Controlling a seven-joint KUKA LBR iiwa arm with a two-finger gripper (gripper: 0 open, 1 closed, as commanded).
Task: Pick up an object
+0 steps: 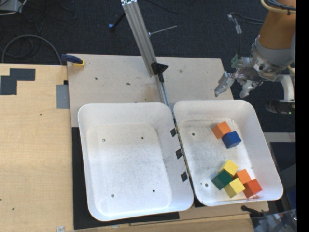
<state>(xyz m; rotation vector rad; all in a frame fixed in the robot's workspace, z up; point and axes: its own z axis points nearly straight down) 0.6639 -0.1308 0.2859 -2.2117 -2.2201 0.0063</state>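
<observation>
At the upper right of the frame the gripper [234, 88] hangs above the right bin's [212, 108] far rim, its metallic fingers [221, 87] apart and holding nothing. Inside that smooth white bin lie matte cubes: an orange cube [221, 129] touching a blue cube [232, 139], and lower, a green cube [222, 179] among yellow and orange-red ones.
</observation>
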